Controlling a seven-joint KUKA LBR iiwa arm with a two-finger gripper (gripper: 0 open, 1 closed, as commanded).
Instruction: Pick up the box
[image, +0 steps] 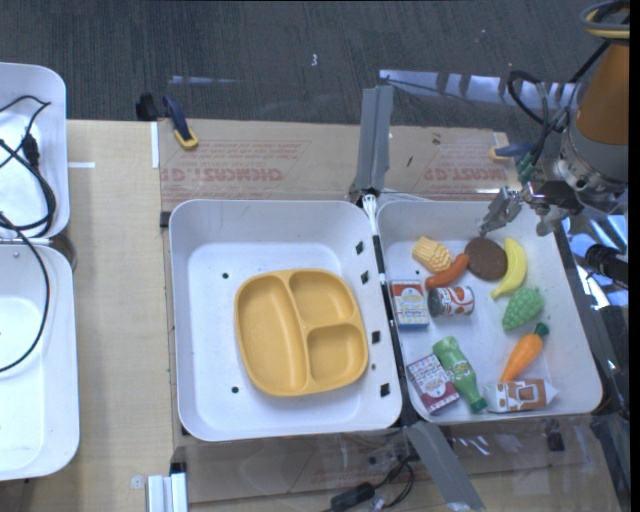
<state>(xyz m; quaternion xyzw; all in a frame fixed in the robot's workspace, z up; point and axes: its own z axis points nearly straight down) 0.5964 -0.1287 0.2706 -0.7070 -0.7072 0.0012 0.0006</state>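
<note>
The bench (110, 160) is seen from above, bearing two shallow white bins side by side. The left bin (195, 330) is occupied by a yellow divided plate (300, 332) with three compartments, set near its middle. The right bin (575, 340) is filled with small toy groceries. The arm (610, 90), with its orange band, is seen at the bin's far right corner, and the gripper (522, 207) is held above the far edge of that bin; its two fingers are spread apart, with nothing between them. Just beneath and beside the gripper, a brown round cookie (486, 259) is placed, with a banana (513, 268) touching its right side. A piece of corn (432, 253) and a red sausage (449, 271) lie toward the far left part of the bin. The box (409, 304), small, white and red, stands against the left wall of the bin at about mid-length, and a red and white can (451, 301) lies on its side touching it. A green bumpy vegetable (522, 309) and a carrot (524, 355) lie near the right wall. A green bottle (458, 371) lies slanted near the front edge, between a second small carton (431, 382) at the front left corner and a flat packet (520, 395) at the front right.
</note>
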